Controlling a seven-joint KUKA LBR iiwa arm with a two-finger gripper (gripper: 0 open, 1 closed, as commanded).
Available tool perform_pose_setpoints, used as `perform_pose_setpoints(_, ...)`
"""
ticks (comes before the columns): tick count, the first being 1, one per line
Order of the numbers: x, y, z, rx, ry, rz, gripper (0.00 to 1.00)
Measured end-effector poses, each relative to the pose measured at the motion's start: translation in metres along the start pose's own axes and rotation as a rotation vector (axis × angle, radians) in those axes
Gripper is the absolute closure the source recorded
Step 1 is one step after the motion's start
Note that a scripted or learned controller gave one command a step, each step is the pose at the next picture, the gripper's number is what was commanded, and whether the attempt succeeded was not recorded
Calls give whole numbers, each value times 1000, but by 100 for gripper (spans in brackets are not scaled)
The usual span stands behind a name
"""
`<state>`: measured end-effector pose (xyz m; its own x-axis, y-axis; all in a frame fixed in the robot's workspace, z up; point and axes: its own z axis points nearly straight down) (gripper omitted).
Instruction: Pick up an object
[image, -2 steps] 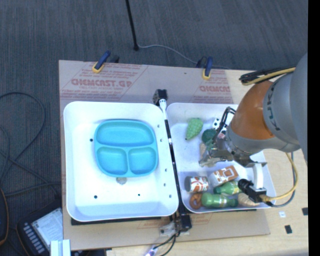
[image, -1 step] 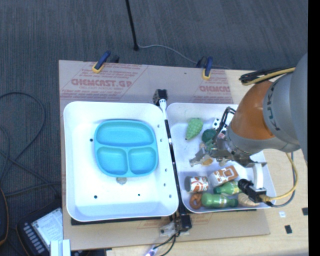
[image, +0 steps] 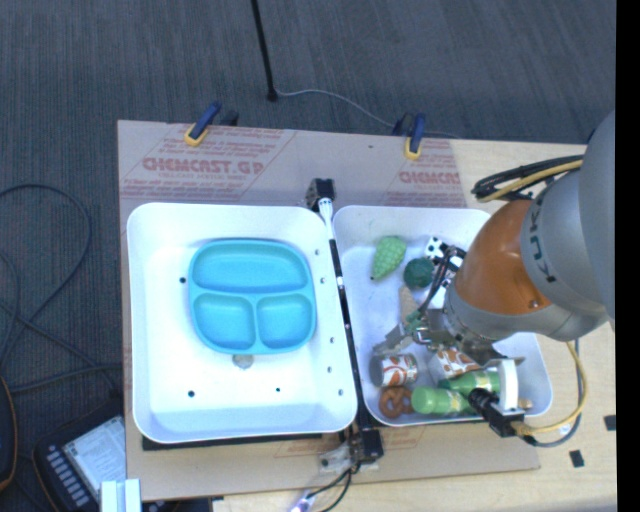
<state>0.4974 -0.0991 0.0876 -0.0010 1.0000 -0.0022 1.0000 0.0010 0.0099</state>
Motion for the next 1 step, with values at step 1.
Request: perform_pose_setpoints(1, -1, 1, -11, -2, -1, 1, 100)
